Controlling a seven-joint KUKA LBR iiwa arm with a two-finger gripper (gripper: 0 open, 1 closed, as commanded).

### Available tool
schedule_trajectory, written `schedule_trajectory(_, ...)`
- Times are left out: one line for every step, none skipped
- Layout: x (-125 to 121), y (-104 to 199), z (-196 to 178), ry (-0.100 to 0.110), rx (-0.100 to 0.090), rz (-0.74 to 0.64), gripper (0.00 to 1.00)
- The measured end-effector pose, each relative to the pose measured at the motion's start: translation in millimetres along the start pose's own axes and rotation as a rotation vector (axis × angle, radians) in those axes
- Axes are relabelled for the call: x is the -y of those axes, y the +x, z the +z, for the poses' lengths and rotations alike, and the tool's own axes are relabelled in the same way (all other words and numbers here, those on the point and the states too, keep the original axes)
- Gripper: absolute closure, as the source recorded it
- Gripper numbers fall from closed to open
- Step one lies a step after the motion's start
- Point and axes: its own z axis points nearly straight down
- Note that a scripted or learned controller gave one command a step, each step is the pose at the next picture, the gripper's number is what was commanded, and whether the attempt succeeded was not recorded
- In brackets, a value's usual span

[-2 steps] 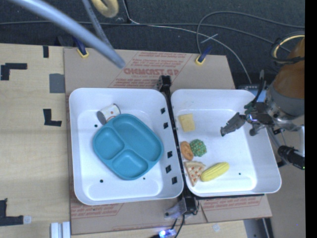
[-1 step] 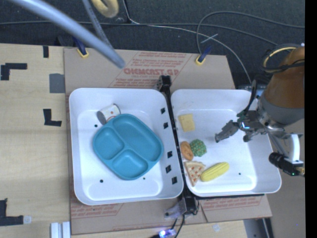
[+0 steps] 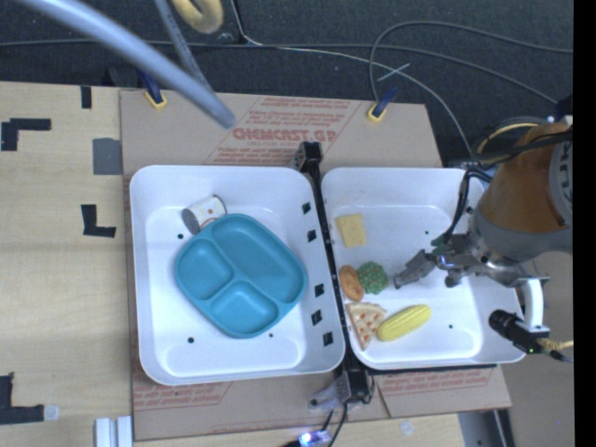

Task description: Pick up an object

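Gripper (image 3: pixel 410 273), finger state indeterminate, hangs in the right bin (image 3: pixel 447 186). Corn cob (image 3: pixel 404 322) lies at its six o'clock, apart. Judged light, rigid, smooth plastic; grasp across the mid-length.

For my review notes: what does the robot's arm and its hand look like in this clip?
The grey arm with a broad orange band comes in from the view's right, over the right white bin. Dark cables run down alongside it toward the wrist. The hand is a slim, dark grey metal piece, and a white bracket with a black fitting hangs just below the wrist.
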Motion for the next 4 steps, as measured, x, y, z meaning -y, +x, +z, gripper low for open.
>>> schedule_trajectory(8.1,6.0,48.4,0.000,-0.001,-0.001,0.00)
schedule_trajectory(6.9,6.4,36.0,-0.003,-0.001,-0.002,1.00)
schedule_trajectory(6.3,-2.1,-21.8,-0.010,0.002,-0.001,1.00)
schedule_trajectory(13.1,-9.6,-75.0,-0.010,0.002,-0.001,1.00)
